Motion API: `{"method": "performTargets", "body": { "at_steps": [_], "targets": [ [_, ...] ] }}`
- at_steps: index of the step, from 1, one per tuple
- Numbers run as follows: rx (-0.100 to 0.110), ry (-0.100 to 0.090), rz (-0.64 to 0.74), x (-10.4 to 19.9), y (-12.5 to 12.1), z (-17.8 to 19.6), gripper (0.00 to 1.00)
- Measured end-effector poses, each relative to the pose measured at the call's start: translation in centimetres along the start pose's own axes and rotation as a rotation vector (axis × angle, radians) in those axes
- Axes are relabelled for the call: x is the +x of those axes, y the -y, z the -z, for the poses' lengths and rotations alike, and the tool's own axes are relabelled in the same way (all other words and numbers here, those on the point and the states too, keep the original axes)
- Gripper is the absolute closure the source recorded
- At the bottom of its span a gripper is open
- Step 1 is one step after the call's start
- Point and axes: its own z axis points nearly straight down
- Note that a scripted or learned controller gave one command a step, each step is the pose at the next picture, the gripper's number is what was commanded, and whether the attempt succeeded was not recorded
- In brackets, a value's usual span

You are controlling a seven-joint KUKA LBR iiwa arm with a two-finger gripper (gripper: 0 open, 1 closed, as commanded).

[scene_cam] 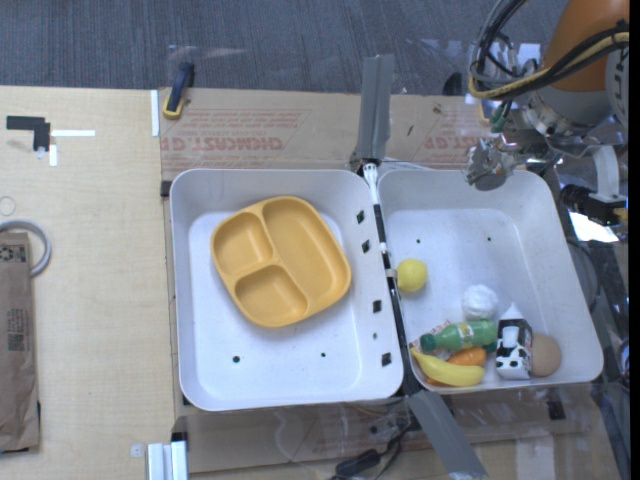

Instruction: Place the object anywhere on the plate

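A yellow three-compartment plate lies in the left bin, with nothing on it. In the right bin a yellow lemon rests near the left wall. Further toward the front lie a white crumpled ball, a green bottle, an orange piece, a banana, a black-and-white cow-patterned carton and a brown egg-like ball. My gripper hangs over the back edge of the right bin, far from these objects, with nothing seen in it.
A grey divider bar rises between the bins at the back. Cardboard lies behind the left bin. A brown paper bag sits on the wooden bench at far left. Cables loop above the arm.
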Motion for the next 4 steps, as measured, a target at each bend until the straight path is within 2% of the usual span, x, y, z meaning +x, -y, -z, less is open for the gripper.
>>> {"method": "performTargets", "body": {
  "at_steps": [1, 2, 3, 4],
  "targets": [
    [-0.002, -0.001, 0.169, 5.9, -0.7, 3.5, 1.0],
    [0.002, -0.002, 0.09, 11.2, 2.6, 2.0, 1.0],
    [0.001, -0.002, 0.27, 15.7, -0.7, -3.6, 1.0],
    [-0.001, -0.001, 0.097, 16.1, -1.9, -3.5, 1.0]
  ]
}}
